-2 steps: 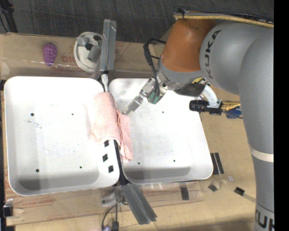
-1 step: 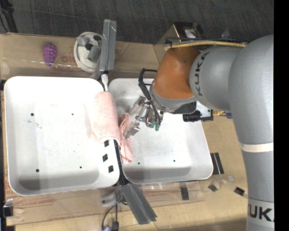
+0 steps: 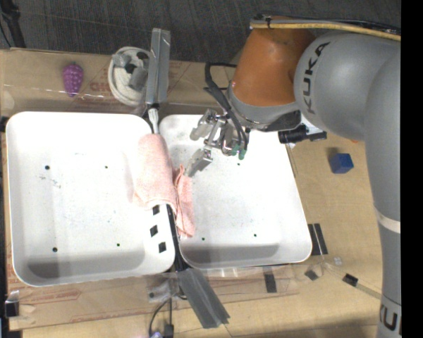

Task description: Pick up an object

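Step in hand, as we judge it: the approach to a grasp, nothing lifted yet. For the next move we would lower the gripper onto the cloth's raised fold at its 8 o'clock and pinch where the fabric bunches; a flat pinch on thin terry could slip.

1. Arm [image 3: 338,76]. Grey moulded casing, smooth and rounded, with a glossy orange band above the wrist. It enters from 3 o'clock and hangs over the upper part of the right bin.

2. Left bin [image 3: 28,189]. Shallow white tray, rounded corners, matte plastic with faint scuffs and a few small dark dots on the floor.

3. Right bin [image 3: 282,217]. Same make, lying at 3 o'clock of the left bin, the two rims touching along the middle.

4. Pink cloth [image 3: 155,174]. The task's likely object: soft, nappy, crumpled, draped over the shared rims. Its wider part lies in the left bin; a narrower tail falls into the right bin toward 5 o'clock.

5. White roll [image 3: 129,76]. Ring-shaped, on the brown bench at 12 o'clock of the left bin.

6. Gripper [image 3: 201,162]. Bare metal fingers with cabling, above the right bin's upper left corner, just beside the cloth's upper right edge. We see nothing held between the fingers; how far apart they stand we cannot tell.

7. Purple object [image 3: 72,78]. Small, knobbly, oval, at 9 o'clock of the roll.

8. Blue block [image 3: 342,163]. Small cube, hard-edged, on the bench at 3 o'clock of the right bin.
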`<state>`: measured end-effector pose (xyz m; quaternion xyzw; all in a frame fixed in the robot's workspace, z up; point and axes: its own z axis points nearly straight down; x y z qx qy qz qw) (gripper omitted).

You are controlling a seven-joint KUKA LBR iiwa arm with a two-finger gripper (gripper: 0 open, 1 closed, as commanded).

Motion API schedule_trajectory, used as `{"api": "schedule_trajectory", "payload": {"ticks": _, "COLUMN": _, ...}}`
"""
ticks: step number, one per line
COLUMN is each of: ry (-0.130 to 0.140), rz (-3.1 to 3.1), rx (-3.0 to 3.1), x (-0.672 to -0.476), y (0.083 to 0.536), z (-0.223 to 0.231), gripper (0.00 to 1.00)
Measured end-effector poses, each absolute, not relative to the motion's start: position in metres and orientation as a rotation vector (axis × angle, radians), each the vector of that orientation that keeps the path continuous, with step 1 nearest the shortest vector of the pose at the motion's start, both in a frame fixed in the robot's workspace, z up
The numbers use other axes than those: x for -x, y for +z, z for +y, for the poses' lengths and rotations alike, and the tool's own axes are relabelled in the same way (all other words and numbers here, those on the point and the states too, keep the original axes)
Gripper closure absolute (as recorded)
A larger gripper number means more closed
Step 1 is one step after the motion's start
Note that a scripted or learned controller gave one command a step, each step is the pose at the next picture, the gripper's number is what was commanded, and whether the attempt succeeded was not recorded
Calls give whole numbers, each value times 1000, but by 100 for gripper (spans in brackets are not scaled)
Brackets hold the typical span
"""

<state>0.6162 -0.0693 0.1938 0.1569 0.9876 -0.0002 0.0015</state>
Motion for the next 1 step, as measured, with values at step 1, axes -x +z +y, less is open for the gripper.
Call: {"api": "schedule_trajectory", "payload": {"ticks": 1, "ry": -1, "rz": 3067, "rx": -679, "x": -606, "y": 92, "z": -91, "gripper": 0}}
